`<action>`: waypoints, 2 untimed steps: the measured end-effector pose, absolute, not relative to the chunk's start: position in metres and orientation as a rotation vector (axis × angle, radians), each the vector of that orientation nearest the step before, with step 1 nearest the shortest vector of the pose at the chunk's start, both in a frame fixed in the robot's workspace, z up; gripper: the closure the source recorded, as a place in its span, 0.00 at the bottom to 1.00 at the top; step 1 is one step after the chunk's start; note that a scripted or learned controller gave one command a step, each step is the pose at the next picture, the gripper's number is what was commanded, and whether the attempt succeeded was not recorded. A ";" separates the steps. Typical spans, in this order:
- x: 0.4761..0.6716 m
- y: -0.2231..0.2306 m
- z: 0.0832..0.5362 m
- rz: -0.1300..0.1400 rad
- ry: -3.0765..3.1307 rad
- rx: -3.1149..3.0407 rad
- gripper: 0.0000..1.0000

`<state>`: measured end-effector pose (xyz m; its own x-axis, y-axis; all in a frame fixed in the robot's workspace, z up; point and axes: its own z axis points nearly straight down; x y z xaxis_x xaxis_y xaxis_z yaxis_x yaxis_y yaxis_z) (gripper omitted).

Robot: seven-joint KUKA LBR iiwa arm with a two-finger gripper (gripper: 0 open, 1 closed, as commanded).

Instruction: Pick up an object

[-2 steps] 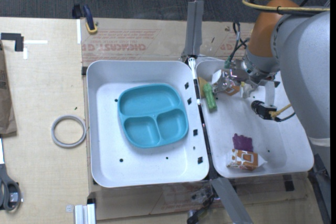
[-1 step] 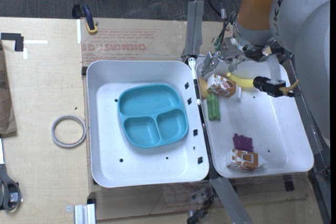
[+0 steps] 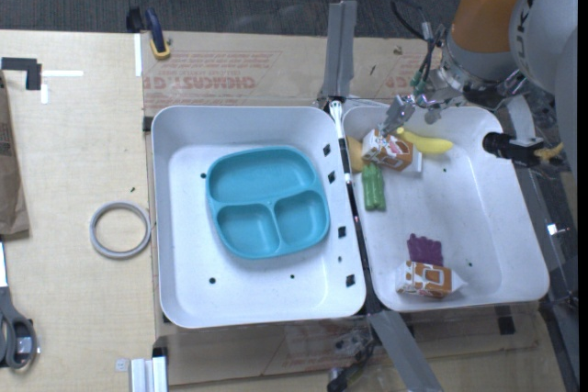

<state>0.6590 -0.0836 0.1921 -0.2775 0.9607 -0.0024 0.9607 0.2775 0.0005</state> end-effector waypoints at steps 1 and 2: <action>0.663 -0.123 0.117 0.008 2.640 1.672 0.00; 0.664 -0.122 0.128 0.011 2.643 1.670 1.00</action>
